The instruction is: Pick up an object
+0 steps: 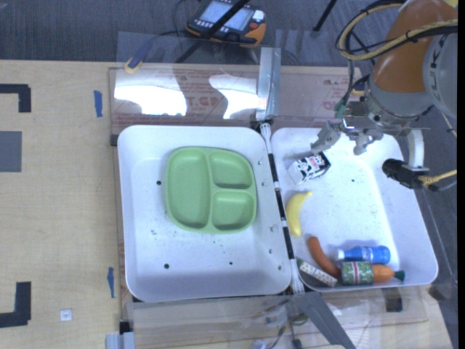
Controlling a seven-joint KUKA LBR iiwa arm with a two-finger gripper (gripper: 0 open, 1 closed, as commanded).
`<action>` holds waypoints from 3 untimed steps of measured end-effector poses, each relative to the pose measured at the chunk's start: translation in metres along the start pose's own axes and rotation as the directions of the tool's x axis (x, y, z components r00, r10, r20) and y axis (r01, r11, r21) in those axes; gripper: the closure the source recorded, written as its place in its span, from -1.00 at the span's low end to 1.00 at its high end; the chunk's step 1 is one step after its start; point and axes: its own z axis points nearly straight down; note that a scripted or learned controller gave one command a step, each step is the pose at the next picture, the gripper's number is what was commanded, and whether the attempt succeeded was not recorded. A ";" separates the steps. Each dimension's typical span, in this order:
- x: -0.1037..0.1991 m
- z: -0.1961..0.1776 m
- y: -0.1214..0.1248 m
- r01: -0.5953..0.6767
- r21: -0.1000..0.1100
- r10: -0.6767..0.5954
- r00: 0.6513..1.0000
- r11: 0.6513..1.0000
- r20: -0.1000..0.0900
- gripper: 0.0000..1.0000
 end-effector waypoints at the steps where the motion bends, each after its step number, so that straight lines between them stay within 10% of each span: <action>1: 0.001 0.067 -0.048 0.070 -0.001 -0.070 0.998 0.998 0.000 -1.00; 2: -0.055 0.118 -0.108 -0.022 -0.005 0.022 1.000 1.000 0.002 -1.00; 3: -0.055 0.107 -0.106 -0.024 -0.011 0.024 1.000 1.000 0.002 1.00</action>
